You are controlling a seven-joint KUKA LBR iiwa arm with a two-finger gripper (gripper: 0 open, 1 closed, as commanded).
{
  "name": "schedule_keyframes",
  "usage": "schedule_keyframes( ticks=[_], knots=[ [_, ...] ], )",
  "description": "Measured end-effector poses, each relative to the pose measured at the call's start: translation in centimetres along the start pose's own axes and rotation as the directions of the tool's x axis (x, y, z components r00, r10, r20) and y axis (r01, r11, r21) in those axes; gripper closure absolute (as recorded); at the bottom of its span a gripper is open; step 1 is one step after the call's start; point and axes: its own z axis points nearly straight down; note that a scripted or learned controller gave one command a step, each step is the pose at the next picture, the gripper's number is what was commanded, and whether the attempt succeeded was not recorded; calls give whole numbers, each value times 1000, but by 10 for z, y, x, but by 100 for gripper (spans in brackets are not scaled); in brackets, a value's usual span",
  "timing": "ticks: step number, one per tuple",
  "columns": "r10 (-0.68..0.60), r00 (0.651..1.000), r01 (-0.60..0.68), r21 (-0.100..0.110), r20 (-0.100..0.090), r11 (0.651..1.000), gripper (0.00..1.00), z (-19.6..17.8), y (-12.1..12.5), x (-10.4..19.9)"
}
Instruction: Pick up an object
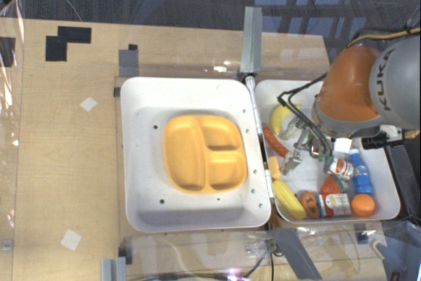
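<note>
Gripper (294, 156) hung over the right bin (392, 202), fingers apart and holding nothing. Corn cob (288, 195) lay just nearer, long axis running near-right; orange carrot (275, 141) lay just to its left.

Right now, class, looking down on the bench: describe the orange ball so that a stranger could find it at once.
Start at the right-hand bin, the crowded one under the grey arm. Go to its near right corner, below the blue bottle. There sits the orange ball, beside a can lying on its side; it is the one plain, round, unlabelled thing among longer shapes.
</note>
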Motion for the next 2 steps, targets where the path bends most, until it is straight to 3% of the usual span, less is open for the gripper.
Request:
schedule_keyframes(
  ticks=[1, 2],
  knots=[
    [93, 996, -93, 1, -1, 996, 0, 2, 0, -45],
    [362, 932, -362, -1, 1, 932, 0, -99, 54, -70]
  ],
)
